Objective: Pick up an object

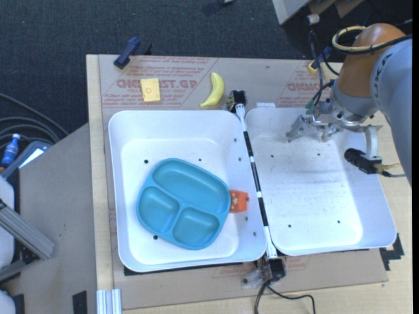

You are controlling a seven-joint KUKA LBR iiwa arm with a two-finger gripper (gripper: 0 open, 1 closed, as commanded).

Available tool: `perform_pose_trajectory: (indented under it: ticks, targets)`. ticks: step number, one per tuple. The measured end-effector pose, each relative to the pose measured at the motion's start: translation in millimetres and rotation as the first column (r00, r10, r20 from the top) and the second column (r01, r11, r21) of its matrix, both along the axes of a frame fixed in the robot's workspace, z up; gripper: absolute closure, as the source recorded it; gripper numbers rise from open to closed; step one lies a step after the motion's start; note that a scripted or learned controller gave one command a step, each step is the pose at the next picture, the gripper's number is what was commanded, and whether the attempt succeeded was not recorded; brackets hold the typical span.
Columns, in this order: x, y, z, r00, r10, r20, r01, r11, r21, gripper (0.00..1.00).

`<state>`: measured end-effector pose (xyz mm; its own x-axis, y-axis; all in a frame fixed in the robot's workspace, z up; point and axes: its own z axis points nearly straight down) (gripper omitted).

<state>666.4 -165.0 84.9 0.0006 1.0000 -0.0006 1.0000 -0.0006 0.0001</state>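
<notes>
A blue divided plate (183, 203) lies in the left bin (131, 133). A small orange object (238, 201) sits against the plate's right edge. My gripper (309, 131) hangs over the back of the right bin (314, 201), near its far wall. Its fingers are spread open with nothing between them. It is far from the plate and the orange object.
A yellow banana (213, 90) lies on the bench behind the left bin, outside it. A yellow tag (150, 91) and a blue clip (127, 52) lie at the bench's back left. A black strip divides the two bins.
</notes>
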Motion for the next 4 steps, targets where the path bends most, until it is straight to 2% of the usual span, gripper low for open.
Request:
perform_pose_trajectory:
  ticks: [1,2,3,4]
  targets:
    - [1,0,11,1.0,0.001,0.003,-0.001,1.0,-0.001,1.0]
    - [1,1,11,1.0,0.001,0.002,-0.001,1.0,-0.001,0.0]
    - [2,1,21,1.0,0.001,0.006,-0.001,1.0,-0.002,1.0]
    - [2,1,21,1.0,0.001,0.005,-0.001,1.0,-0.002,0.0]
